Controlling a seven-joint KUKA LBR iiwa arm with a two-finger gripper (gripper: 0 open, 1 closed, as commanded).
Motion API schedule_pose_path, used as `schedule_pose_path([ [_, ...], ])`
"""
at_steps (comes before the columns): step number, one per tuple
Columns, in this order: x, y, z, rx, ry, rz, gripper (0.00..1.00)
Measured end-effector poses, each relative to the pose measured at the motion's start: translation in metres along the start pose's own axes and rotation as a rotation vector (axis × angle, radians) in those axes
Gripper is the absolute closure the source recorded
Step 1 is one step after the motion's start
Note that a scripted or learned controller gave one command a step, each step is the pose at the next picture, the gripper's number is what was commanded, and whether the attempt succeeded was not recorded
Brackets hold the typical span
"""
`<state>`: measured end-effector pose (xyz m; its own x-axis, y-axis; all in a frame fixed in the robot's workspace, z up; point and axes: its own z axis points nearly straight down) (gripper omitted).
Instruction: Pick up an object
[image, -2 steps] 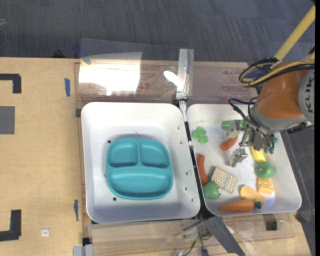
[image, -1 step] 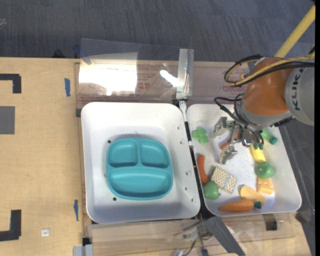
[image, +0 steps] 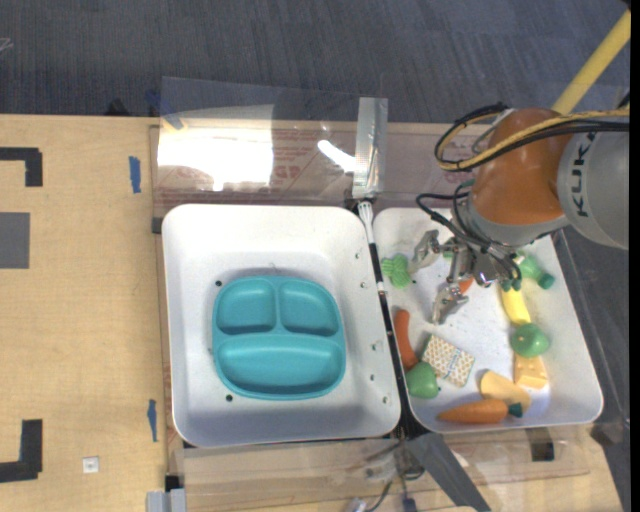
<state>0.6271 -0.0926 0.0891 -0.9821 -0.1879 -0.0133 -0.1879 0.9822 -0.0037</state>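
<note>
Arm reaches in over the right bin (image: 575, 350); gripper (image: 452, 290) hangs low above the bin floor near its middle. Jaws appear parted, nothing visible between them.

No object lifted yet; the pick is judged still at the approach stage.

Candidates all lie in the right bin: red chili (image: 403, 337) along the left wall, checkered cracker (image: 448, 359) just below the gripper, carrot (image: 478, 410), green lime (image: 423, 380), banana (image: 515, 302).

Left bin (image: 190, 240) holds a teal divided plate (image: 279, 335).
</note>
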Motion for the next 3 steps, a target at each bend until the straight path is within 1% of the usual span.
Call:
schedule_pose_path([
  [1,0.020,-0.096,-0.058,0.005,0.000,-0.094,0.00],
  [2,0.019,-0.024,0.000,-0.002,0.002,-0.043,0.00],
  [3,0.015,-0.024,-0.015,0.001,-0.013,-0.041,1.00],
])
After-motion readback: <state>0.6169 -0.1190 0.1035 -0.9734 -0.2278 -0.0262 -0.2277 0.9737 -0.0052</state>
